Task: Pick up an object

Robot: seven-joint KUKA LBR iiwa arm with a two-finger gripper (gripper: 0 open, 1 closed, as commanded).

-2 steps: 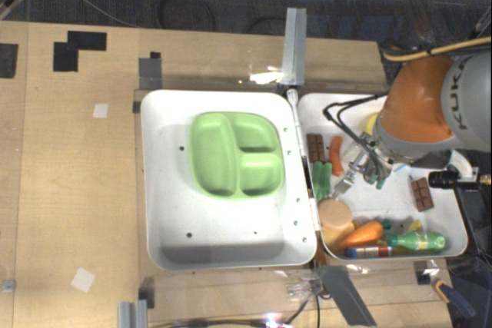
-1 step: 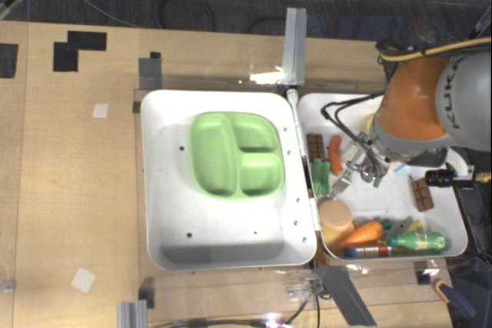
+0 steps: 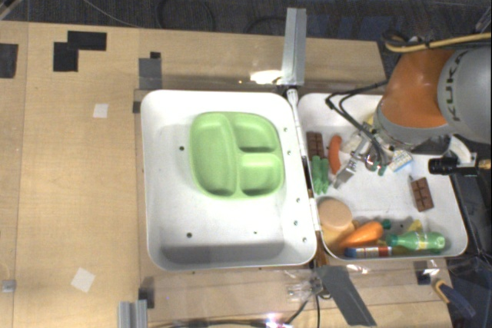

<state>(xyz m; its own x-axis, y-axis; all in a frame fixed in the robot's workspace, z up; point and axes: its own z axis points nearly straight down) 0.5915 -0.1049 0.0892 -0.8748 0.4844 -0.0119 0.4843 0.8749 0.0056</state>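
My gripper (image 3: 354,162) hangs low over the right bin (image 3: 453,238), in its upper middle part. Just left of it lie a red-orange sausage-shaped piece (image 3: 334,153), a brown chocolate bar (image 3: 314,144) and a green piece (image 3: 319,174). A tan round block (image 3: 334,213), an orange carrot (image 3: 361,233) and a green bottle (image 3: 416,243) lie along the bin's near side. The arm's orange band (image 3: 415,92) covers the bin's far right corner.
The left bin (image 3: 165,242) holds a green divided plate (image 3: 234,154). A second brown chocolate bar (image 3: 420,193) lies at the right of the right bin, and a small blue-white item (image 3: 400,160) sits beside the gripper. Cables loop over the bin's far edge.
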